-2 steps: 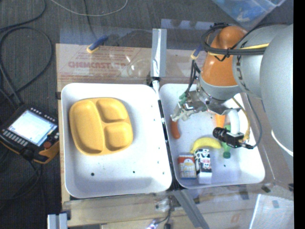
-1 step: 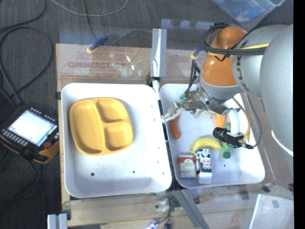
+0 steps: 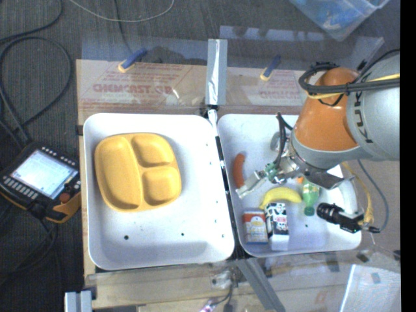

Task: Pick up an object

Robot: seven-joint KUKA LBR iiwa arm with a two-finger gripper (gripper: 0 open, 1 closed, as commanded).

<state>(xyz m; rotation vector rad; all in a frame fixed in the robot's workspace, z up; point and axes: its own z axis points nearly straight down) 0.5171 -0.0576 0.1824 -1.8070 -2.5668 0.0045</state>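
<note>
Above the banana [image 3: 281, 195] hangs the gripper [image 3: 281, 169]

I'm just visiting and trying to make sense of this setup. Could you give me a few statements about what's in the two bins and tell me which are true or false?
1. The yellow divided tray lies in the left bin. True.
2. The banana lies in the left bin. False: it is in the right bin.
3. The hot dog lies near the right bin's left wall. True.
4. The cow-patterned carton sits on the yellow divided tray. False: it sits in the right bin, just below the banana.
5. The arm reaches over the right bin. True.
</note>
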